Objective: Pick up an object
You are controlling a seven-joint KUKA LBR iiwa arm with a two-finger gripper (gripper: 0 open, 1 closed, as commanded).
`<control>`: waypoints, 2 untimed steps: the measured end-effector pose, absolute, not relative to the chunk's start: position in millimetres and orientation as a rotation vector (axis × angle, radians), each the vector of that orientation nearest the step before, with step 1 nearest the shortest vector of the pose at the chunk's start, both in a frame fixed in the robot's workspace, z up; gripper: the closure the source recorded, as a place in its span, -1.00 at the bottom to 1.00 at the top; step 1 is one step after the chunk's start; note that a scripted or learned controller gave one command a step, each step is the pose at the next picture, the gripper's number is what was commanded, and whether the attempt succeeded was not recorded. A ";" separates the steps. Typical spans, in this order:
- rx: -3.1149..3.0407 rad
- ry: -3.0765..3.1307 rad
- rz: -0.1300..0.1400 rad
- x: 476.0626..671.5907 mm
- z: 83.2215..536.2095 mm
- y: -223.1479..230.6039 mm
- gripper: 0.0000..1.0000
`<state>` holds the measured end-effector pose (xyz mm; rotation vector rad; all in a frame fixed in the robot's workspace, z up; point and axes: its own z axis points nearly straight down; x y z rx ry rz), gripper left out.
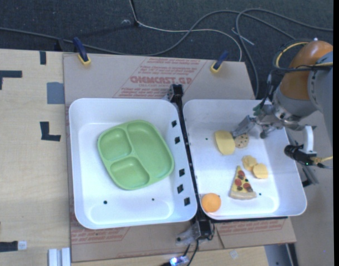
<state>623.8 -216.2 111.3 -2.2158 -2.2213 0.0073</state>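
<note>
The grey arm [302, 87] with its orange band reaches in from the right, wrist bent low over the right bin [286, 204]. Its tool [241, 131] points leftward and downward; whether it is clenched or released cannot be told at this angle. Right at its tip lies a pale yellow cheese wedge [225, 142], smooth and flat, with a small speckled cracker [243, 142] just beneath the tip. Nearer the camera from the tool sit two yellow rounded pieces [254, 167], a pizza slice [242, 184] and an orange ball [211, 202]. Far to the tool's left, a glossy green divided plate [136, 154] rests in the left bin [86, 204].
</note>
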 end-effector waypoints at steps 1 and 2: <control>-2.218 -2.226 0.003 625.2 125.2 -216.1 1.00; -2.222 -2.226 -0.004 621.1 174.8 -207.5 1.00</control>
